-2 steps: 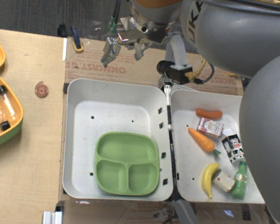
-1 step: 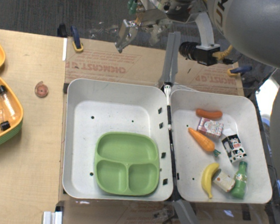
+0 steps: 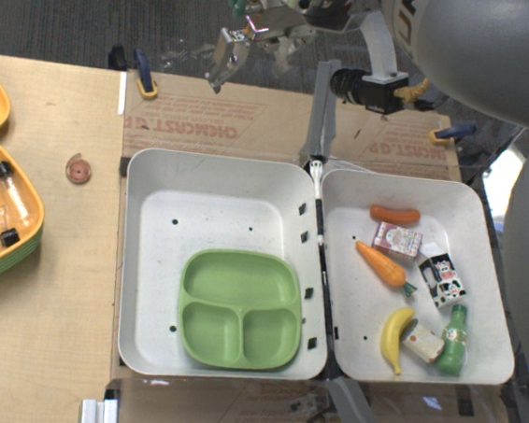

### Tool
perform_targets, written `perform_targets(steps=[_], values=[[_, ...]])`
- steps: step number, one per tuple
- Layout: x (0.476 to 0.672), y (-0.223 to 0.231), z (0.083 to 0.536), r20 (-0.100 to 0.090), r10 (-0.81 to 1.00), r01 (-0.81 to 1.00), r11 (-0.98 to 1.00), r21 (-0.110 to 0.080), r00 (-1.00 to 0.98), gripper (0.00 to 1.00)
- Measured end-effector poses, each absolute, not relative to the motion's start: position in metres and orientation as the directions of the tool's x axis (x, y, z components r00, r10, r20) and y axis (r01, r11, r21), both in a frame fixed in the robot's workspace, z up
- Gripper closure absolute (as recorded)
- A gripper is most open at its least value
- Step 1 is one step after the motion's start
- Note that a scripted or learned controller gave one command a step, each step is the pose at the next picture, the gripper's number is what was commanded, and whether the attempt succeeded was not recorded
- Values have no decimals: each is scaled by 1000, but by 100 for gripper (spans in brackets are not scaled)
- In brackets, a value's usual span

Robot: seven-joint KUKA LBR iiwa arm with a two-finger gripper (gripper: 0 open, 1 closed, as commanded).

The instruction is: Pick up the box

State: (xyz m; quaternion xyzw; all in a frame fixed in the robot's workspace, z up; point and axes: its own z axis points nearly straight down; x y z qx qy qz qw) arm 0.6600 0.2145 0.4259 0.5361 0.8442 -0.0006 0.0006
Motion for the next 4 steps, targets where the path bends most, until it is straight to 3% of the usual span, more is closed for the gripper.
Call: perform_targets(steps=[1,2,3,4], values=[[661,213,434,-3,905,905,424,-2,-424,100],[660,163,441,-2,882,882,471,-3,-471,100],[659,80,432,-2,903,903,430,-3,-430,100],[660,14,441,-2,976,976,217,-2,-217,100]])
